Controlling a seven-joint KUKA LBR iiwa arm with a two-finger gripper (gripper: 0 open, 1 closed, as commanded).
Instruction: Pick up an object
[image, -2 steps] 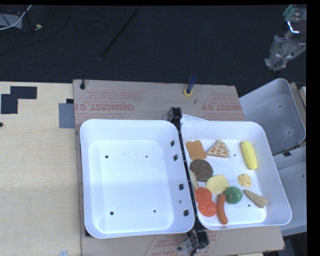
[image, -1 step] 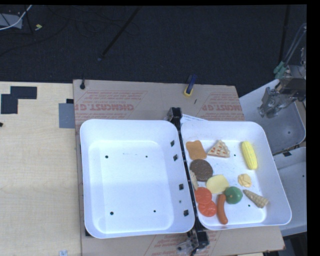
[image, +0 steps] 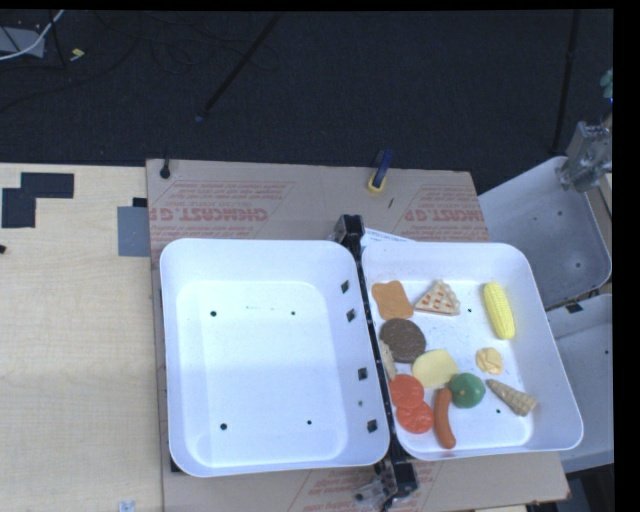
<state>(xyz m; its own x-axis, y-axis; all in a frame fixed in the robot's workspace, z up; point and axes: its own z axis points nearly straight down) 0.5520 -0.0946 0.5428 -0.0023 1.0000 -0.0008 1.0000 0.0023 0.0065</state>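
1. gripper (image: 588, 158): grey metal at the view's upper right edge, up off the bench and outside both bins. Open or clenched: cannot tell (too small and cut off by the edge). Nothing visibly in it.
2. Just below it and to its left: grey metal plate (image: 545, 225), tucked partly under the far right corner of the right bin (image: 545, 300).
3. Nearest pickable item, down-left of the gripper: yellow corn cob (image: 498, 309), lying along the bin's right side.
4. Further left of the gripper, along the far side of the bin: waffle wedge (image: 438, 299), then orange toast slab (image: 392, 299) by the divider.
5. Further down from the gripper, mid-bin: brown patty (image: 403, 340), yellow lump (image: 434, 368) touching it, small tan piece (image: 489, 360) apart to the right.
6. Farthest from the gripper, on the near side of that bin: green ball (image: 466, 390), ridged cone (image: 512, 398), red slices (image: 410, 402), orange sausage (image: 443, 418).
7. All ten toys lie flat on the bin floor, well apart from the gripper.
8. Beyond them, far left of the gripper: left bin (image: 260, 300), clipped to the right one.
9. Both bins sit on a cardboard sheet (image: 250, 205).
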